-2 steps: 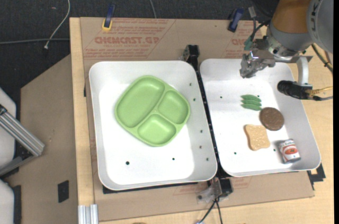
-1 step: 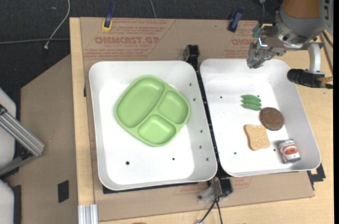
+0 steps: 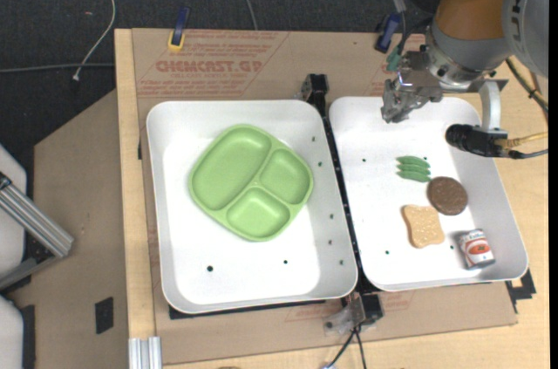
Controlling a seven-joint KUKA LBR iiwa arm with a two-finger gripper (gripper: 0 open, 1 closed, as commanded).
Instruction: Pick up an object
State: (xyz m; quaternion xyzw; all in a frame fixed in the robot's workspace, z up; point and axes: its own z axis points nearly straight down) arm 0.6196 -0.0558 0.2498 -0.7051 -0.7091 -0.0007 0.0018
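Note:
In the right bin (image 3: 375, 210) lie a green pea pod (image 3: 413, 168), a round brown cookie (image 3: 447, 195), a tan slice of toast (image 3: 424, 227) and a small red-and-white can (image 3: 476, 249). My gripper (image 3: 397, 111) hangs over the bin's far left corner, above and to the left of the pea pod. Nothing shows between its fingers. The left bin (image 3: 174, 184) holds a green divided plate (image 3: 251, 181).
Both bins rest on a cardboard sheet (image 3: 218, 53) with a blue clip (image 3: 180, 25) at its far edge. A black clamp (image 3: 315, 87) sits between the bins at the back. Cables trail over the dark floor at upper left.

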